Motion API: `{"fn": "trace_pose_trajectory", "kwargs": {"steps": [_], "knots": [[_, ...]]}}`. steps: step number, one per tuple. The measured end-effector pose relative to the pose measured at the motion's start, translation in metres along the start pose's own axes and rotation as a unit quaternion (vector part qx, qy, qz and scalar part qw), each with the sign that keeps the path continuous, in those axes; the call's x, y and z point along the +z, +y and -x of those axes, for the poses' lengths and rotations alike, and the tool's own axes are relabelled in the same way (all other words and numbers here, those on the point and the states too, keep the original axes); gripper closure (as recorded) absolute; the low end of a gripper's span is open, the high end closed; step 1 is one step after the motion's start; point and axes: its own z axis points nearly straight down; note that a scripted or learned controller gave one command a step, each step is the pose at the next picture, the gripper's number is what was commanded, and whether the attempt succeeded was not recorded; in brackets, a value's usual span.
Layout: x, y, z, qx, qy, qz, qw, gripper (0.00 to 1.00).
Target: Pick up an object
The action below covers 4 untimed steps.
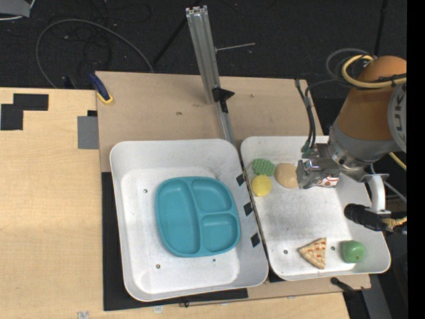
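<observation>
My gripper (311, 177) hangs low over the back of the right bin (299, 231), just right of a tan round bun-like thing (286, 175). A small red and white thing (328, 181) shows at the gripper's right side; whether it is between the fingers I cannot tell. A yellow ball (261, 186) and a green bumpy thing (263, 167) lie at the bin's back left. A pizza slice (314, 252) and a green apple-like thing (352, 250) rest near the front right.
The left bin (133, 244) holds a teal divided tray (197, 214). A metal post (206, 58) rises behind the bins. Bare bin floor lies in the middle of the right bin.
</observation>
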Motion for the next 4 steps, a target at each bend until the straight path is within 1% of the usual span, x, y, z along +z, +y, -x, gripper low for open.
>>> {"fn": "trace_pose_trajectory", "kwargs": {"steps": [1, 2, 4], "knots": [[0.005, -0.006, -0.044, 0.000, 0.000, 0.000, 1.0000, 1.00], [0.013, -0.006, -0.098, 0.000, 0.000, -0.001, 1.0000, 1.00], [-0.012, -0.012, -0.202, 0.000, -0.001, 0.000, 1.0000, 1.00]]}}
